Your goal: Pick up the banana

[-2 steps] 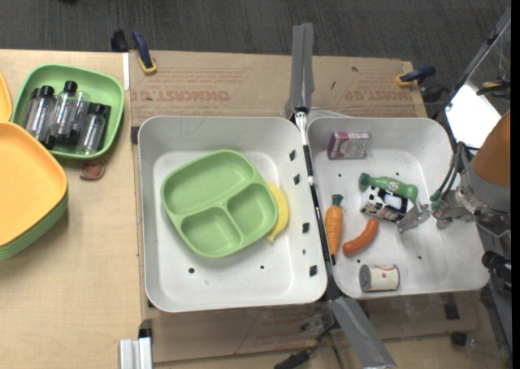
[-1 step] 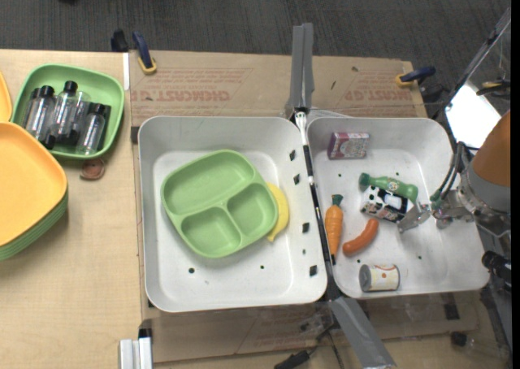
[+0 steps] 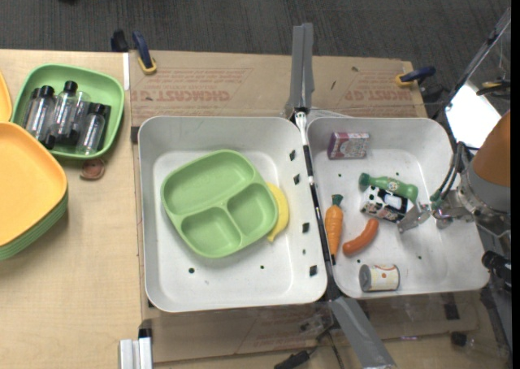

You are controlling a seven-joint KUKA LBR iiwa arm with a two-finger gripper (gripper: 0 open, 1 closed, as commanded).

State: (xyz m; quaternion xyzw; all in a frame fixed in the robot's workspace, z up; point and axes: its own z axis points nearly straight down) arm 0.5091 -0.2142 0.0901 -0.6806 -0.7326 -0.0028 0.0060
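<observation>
Yellow banana [image 3: 280, 211] lies in the left bin [image 3: 154, 221], tucked against the green plate's [image 3: 218, 203] right edge, its long axis running near to far. Farther right, gripper [image 3: 422, 217] hangs over the right bin [image 3: 431, 274], fingers narrowly apart, holding nothing.

A light-green, three-compartment plastic plate [image 3: 219, 213] lies in the left white bin [image 3: 154, 262], and a yellow banana [image 3: 280, 211] peeks from under its right edge. The right white bin [image 3: 439, 274] holds a small purple carton [image 3: 348, 145], a green bottle [image 3: 390, 185], a black-and-white cow toy [image 3: 383, 203], an orange carrot [image 3: 334, 227], a reddish-orange sausage [image 3: 361, 237] and a grey can [image 3: 379, 277] lying on its side. The metal tool [image 3: 418, 217] hangs low over the right bin, just right of the cow toy. On the counter's [image 3: 73, 302] left stand a green tray of dark-capped vials [image 3: 65, 115] and stacked orange plates [image 3: 28, 188].
</observation>
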